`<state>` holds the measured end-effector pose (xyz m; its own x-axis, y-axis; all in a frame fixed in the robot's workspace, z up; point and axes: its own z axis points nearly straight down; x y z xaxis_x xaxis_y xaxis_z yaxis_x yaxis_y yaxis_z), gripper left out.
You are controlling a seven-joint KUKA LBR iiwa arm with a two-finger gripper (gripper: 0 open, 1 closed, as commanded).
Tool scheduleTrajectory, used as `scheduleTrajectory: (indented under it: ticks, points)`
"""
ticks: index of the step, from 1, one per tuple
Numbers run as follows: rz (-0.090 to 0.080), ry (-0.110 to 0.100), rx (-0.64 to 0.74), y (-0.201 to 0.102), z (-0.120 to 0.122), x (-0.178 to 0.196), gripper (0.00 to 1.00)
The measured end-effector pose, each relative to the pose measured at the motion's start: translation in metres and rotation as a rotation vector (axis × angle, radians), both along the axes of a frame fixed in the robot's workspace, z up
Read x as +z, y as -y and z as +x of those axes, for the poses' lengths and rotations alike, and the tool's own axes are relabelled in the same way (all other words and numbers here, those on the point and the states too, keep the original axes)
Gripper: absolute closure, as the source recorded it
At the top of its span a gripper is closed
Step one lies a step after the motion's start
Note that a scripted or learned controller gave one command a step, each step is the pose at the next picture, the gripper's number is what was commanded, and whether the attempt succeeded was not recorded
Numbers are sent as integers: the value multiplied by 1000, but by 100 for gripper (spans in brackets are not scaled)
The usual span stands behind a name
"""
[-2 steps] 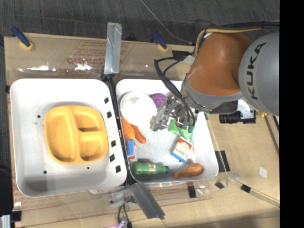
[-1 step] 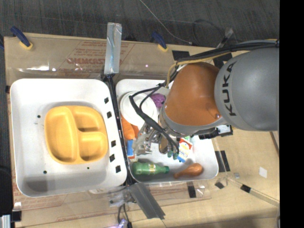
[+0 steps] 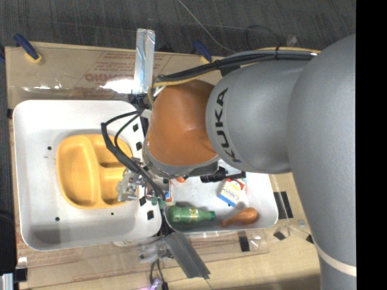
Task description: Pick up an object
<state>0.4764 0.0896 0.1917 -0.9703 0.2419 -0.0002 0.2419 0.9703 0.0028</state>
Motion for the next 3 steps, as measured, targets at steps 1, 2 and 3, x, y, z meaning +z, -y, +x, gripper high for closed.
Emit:
scheduleTrajectory:
  ticks: [1,2,3]
  points:
    - [-3,7,130,31,69,75,100]
    - [-3,-4,154,6,23,29,100]
    - [-3,-2,103,-28,5,29,100]
